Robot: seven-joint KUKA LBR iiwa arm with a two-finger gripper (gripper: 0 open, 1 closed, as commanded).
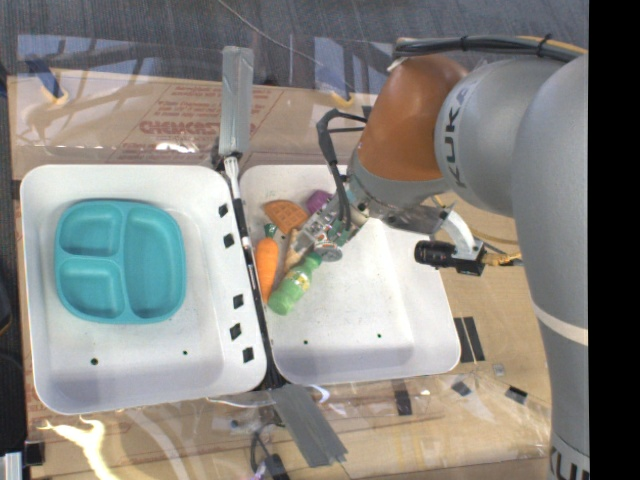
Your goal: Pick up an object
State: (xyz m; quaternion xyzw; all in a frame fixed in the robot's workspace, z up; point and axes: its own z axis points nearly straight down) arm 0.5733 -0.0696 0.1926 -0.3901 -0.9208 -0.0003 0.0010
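In the right bin (400, 308), near its left wall, lies a small pile: an orange carrot (267, 264), a green bottle (292, 287), a tan waffle-like piece (284, 214) and a purple item (317, 201). My gripper (325, 236) hangs low over this pile, its tip just above the green bottle's upper end and right of the tan piece. The grey arm with its orange band (405, 118) comes in from the right and covers the bin's back right part.
The left bin (60, 358) holds a teal divided plate (120, 260). A ridge with black clips (243, 298) separates the two bins. The right bin's front and right floor is bare white. Cables and a black fitting (450, 256) hang beside the wrist.
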